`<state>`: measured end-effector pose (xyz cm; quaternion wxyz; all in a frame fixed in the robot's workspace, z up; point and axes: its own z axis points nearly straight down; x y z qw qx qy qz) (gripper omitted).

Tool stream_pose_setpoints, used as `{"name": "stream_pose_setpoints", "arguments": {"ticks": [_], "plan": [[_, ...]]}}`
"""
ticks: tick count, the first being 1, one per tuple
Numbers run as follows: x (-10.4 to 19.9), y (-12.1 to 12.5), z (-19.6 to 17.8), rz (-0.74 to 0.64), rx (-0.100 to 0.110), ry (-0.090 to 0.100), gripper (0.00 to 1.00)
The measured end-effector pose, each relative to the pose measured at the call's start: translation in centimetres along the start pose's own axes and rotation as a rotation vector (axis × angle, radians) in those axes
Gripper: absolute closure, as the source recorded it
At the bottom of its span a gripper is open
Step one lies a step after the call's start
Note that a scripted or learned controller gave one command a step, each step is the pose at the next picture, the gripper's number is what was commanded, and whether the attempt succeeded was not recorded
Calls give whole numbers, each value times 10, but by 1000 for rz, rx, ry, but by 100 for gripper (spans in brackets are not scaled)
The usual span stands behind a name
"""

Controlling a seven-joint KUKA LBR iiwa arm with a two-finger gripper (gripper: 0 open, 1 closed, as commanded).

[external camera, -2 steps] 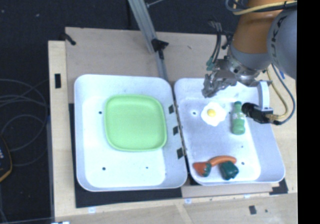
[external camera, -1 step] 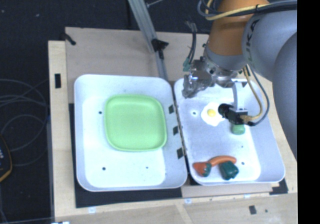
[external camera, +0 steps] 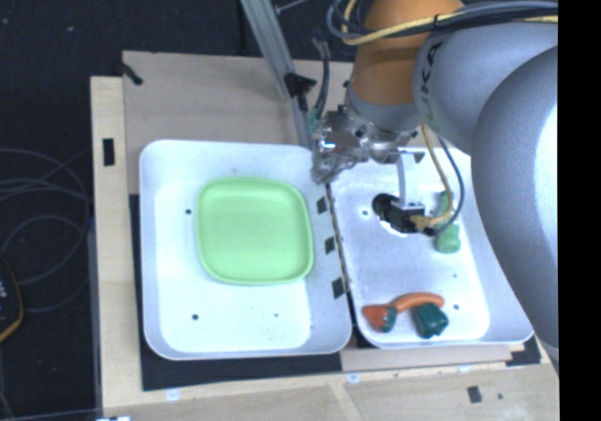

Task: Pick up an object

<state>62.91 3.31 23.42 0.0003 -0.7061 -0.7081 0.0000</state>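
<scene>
An orange carrot-shaped toy (external camera: 413,302) and a dark teal block (external camera: 431,319) lie at the right white bin's (external camera: 474,311) near edge. My gripper (external camera: 327,158) hangs over its far left corner; spread or pressed together, I cannot tell. A light green square plate (external camera: 254,229) sits in the left white bin (external camera: 169,316).

**Greens and Orange on White**

The plate (external camera: 254,229) is plain pale green, in the white left bin (external camera: 160,250). In the right bin (external camera: 376,255), also white, are an orange strip (external camera: 418,301), a red-orange lump (external camera: 379,318), a dark teal block (external camera: 431,319) and a light green piece (external camera: 448,240) (none patterned). The arm (external camera: 498,81) is grey with an orange band (external camera: 404,34), and the bench (external camera: 188,95) is tan.
</scene>
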Motion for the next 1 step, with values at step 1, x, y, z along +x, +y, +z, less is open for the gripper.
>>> {"name": "stream_pose_setpoints", "arguments": {"ticks": [1], "plan": [[42, 8, -6, 0, -1, 1, 100]]}}
